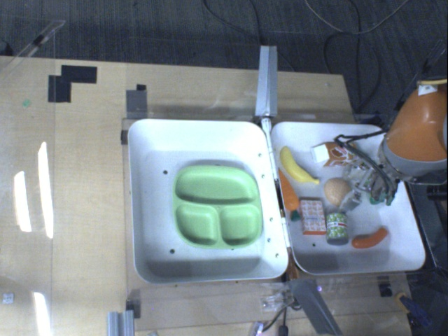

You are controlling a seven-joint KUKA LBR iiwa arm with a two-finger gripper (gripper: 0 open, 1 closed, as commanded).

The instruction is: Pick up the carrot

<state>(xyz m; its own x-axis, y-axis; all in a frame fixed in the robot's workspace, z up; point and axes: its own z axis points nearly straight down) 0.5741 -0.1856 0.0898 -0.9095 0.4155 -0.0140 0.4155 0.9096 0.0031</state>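
The carrot (288,192) lies in the right bin (406,257), close against its left wall, just below the yellow banana (297,166) and beside a small box (312,216). The claw (364,191) hangs over the same bin, near a round tan thing (337,190), well apart from the carrot. I cannot tell how it is set

carrot (288,193) orange | banana (297,166) yellow | tray (217,205) green (three compartments) | bins (150,187) white
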